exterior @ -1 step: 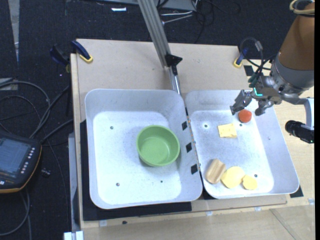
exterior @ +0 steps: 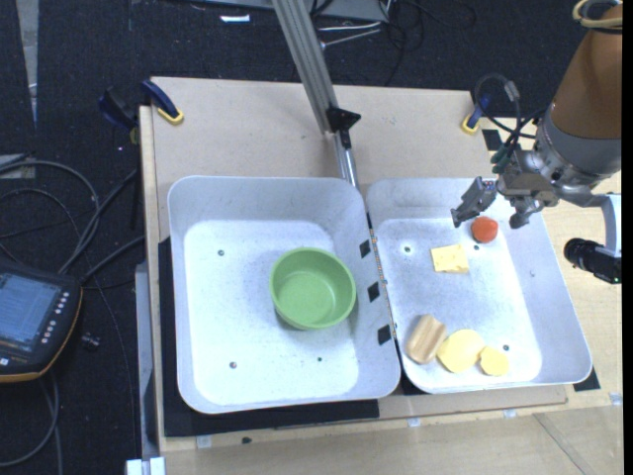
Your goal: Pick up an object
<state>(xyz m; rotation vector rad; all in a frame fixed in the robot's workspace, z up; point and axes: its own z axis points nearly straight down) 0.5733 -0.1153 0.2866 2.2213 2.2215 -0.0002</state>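
My gripper (exterior: 497, 209) hangs over the far part of the right bin (exterior: 554, 295), its two dark fingers spread apart with nothing between them. A small red-orange ball (exterior: 484, 230) lies just below the fingers, on the bin floor. A yellow cheese-like wedge (exterior: 450, 258) lies left of and nearer than the ball. Near the bin's front lie a tan bread-like piece (exterior: 425, 337), a round yellow piece (exterior: 460, 350) and a smaller yellow piece (exterior: 495, 362).
The left bin (exterior: 213, 265) holds a green bowl (exterior: 313, 287) near its middle. A slanted metal pole (exterior: 312, 62) stands behind the bins, ending at a clamp on the divide. Blue-and-yellow clamps sit at the bench's far corners.
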